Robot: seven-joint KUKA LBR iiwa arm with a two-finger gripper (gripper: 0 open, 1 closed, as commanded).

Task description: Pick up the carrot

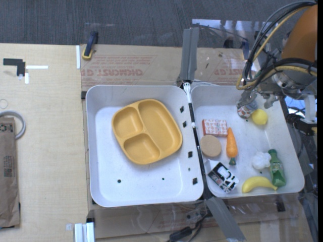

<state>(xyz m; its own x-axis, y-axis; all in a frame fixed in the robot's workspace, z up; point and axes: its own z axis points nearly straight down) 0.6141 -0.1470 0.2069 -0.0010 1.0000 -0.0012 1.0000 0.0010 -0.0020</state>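
While the gripper (246, 110) hangs over the back part of the right bin (292, 135), near the round lemon (259, 117), I cannot tell its state. The carrot (231, 143), a smooth orange cone with a green end, lies free in this bin, between a round tan cookie (211, 146) and a white lumpy thing (261, 161). In the left bin (101, 175) rests a yellow plastic plate (146, 130) with three compartments.

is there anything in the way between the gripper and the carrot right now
Nothing visible. The gripper hangs over the back of the right bin, beside the lemon; bare bin floor lies between it and the carrot. The pink box and round cookie crowd the carrot's far side.
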